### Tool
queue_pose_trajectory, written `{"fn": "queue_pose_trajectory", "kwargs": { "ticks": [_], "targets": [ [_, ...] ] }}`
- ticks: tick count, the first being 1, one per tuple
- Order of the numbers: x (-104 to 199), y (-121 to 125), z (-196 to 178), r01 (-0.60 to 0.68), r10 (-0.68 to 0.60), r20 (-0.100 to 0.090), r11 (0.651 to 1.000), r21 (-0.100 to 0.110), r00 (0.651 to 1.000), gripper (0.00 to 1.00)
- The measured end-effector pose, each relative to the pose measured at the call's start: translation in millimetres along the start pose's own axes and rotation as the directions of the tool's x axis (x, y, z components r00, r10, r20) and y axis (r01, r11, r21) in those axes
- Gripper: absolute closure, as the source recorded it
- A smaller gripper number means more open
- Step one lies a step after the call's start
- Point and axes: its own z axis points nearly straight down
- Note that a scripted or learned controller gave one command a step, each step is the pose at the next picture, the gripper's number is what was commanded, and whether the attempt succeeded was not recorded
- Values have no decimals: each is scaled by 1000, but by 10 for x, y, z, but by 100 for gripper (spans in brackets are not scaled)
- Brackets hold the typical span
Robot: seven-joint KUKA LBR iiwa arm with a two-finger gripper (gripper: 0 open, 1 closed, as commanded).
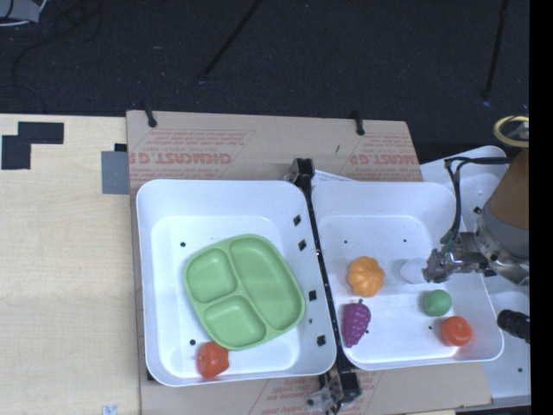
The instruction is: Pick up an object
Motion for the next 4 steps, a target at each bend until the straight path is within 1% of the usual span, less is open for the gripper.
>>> {"fn": "queue_pose_trajectory", "kwargs": {
  "ticks": [1,2,3,4],
  "targets": [
    [-65,22,-615,0,0,1,1000,-3,1000,100],
    [416,134,-676,4,-4,-2,1000,1,1000,100],
    [1015,131,-619,4,-4,-3,1000,5,1000,100],
    [1516,219,-467,3,-3,-3,1000,7,1000,100]
  ]
}}
